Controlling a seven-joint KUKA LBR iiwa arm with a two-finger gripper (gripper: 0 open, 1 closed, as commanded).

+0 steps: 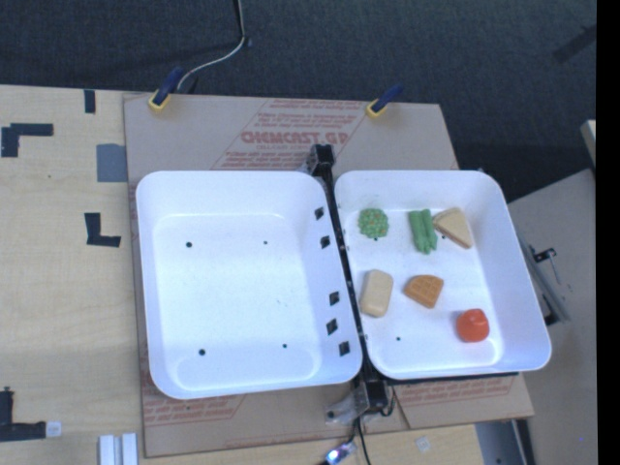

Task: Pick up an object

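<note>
white left bin (232, 289): bare floor with a few dark dots, nothing to grasp; it sits touching the right bin along a black seam down the middle.
right bin (504, 260): white too, holding all six pieces, every one lying apart from the others.
green ball (373, 224): upper left of that bin, near the seam, knobbly.
tan block (376, 293): below the ball, closest to the seam wall; a finger on its left side would likely foul the rim.
green bar (422, 231): thin, lying roughly along the bin's depth, just beside the wedge but not touching.
orange piece (424, 290): mid-floor, free on all sides; probably the easiest target.
wedge (454, 228): pale yellow, upper right, sloped faces that may slip.
red piece (473, 325): lower right, near the front wall.
claw: cannot tell its state.
doing it well: i'd choose the orange piece, come straight down over its centre, span its narrow width, close fully before lifting, and lift slowly to check it came along.
</note>
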